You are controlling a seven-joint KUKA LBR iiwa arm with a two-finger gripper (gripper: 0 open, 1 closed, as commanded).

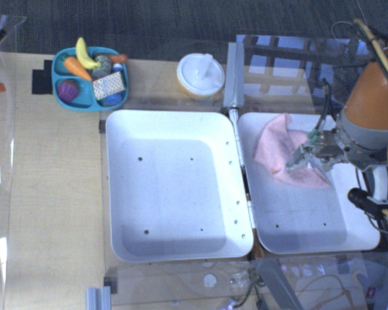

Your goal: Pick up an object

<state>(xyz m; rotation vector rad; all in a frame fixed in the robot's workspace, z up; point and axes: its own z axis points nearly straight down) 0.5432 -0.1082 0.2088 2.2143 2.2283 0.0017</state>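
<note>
A crumpled pink cloth lies in the right bin, toward its far left part. My gripper hangs low over the cloth's right edge, its metal fingers pointing left and down onto the fabric. The fingers sit close together at the cloth, but whether any fabric is pinched between them is unclear. The grey arm with its orange band comes in from the right above the bin.
The left bin stands beside the right one. Behind the bins sit a teal tray of toy food and a white lidded bowl. A clear frame rises behind the right bin.
</note>
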